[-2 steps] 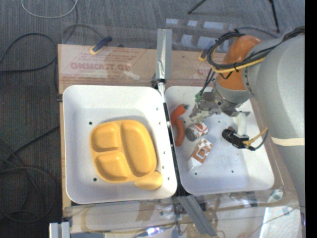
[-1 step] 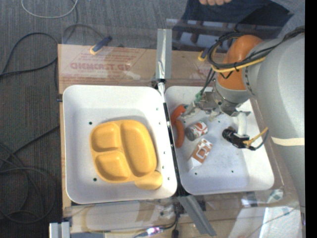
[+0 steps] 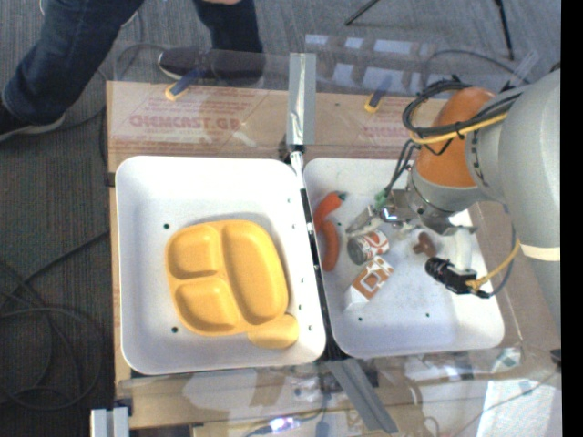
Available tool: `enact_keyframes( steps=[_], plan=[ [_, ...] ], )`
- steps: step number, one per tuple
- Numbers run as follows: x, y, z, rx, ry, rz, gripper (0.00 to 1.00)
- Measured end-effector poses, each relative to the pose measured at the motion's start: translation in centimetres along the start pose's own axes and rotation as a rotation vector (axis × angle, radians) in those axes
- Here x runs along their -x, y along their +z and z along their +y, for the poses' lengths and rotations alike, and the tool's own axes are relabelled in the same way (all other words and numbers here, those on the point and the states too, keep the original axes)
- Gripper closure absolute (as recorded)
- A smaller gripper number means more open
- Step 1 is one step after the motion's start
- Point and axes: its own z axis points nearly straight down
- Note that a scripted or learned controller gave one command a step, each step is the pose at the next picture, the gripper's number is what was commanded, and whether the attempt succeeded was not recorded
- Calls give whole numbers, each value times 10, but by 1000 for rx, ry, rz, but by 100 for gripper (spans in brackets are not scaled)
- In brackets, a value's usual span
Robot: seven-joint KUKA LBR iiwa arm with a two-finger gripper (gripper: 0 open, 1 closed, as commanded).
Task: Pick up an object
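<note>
You have the gripper low over the right bin, in its upper middle, with the arm reaching in from the right. You can't tell from this angle whether it is apart or together, or whether it is clamped on anything. The nearest item is a small red-and-white can, just below-left of the gripper; contact is unclear. An orange-and-white carton lies just below the can. The carrot lies along the bin's left wall, green tip toward the top. A small brown piece sits right of the can, near the wrist. The left bin holds a yellow divided tray, with a yellow lump touching its lower right corner. A person stands beyond the bench, top left
</note>
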Motion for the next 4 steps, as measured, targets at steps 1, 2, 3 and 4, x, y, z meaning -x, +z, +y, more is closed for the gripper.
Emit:
enact_keyframes(
  steps=[1,2,3,4],
  plan=[
    [0,-11,1,3,0,0,100],
    [0,-11,1,3,0,0,0],
    [-3,-1,-35,4,-55,-2,0],
    [-2,-11,-34,5,-54,-1,100]
  ],
)
